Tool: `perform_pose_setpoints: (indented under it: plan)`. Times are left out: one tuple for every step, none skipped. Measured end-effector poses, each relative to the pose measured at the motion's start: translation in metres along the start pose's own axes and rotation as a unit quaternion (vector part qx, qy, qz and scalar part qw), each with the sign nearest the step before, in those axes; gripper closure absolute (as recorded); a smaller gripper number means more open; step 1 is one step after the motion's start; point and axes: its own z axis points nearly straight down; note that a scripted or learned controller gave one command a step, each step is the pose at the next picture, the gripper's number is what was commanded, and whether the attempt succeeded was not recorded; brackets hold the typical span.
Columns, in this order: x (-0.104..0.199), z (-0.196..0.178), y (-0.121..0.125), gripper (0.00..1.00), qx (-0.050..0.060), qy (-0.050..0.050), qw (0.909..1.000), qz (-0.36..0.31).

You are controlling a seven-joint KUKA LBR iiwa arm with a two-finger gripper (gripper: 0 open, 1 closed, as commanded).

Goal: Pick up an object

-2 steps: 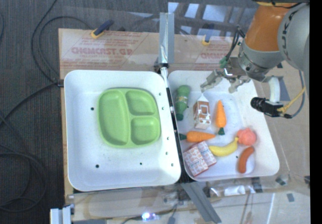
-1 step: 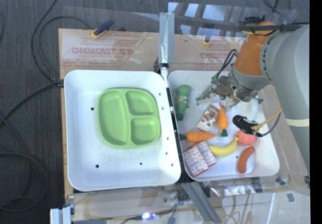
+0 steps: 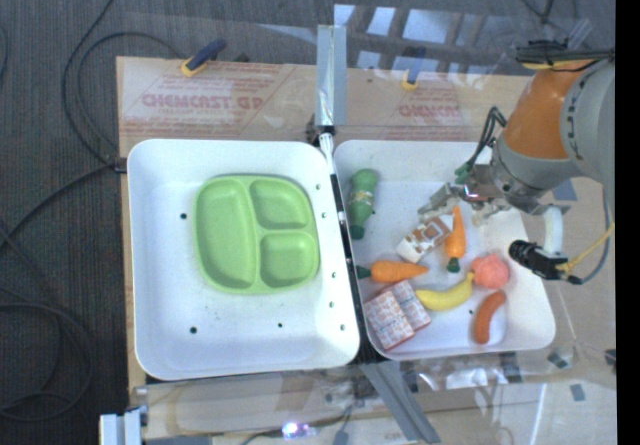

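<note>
The gripper point(image 3: 462, 195) hangs over the upper right part of the right bin point(image 3: 400, 161); its fingers are seen as a dark, small cluster, and I cannot tell if they are open or closed. Nothing is seen between them. Just below it stands a small carrot point(image 3: 456, 235), almost upright in the view, touching a brown and white carton point(image 3: 424, 234) on its left. I judge this carrot to be the nearest thing to take. It looks like a plastic toy: light, stiff, smooth and somewhat slippery, and narrow toward one end. The best hold is probably across its thicker middle, with the fingers closing from left and right, though the carton leaves little room on the left side. The green divided plate point(image 3: 258, 234) lies alone in the left bin point(image 3: 160, 333).
</note>
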Motion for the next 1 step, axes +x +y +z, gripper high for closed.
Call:
perform_pose_setpoints:
  plan:
    - [-0.0004, 0.0181, -0.0077, 0.00, -0.014, -0.002, 0.9999, 0.009]
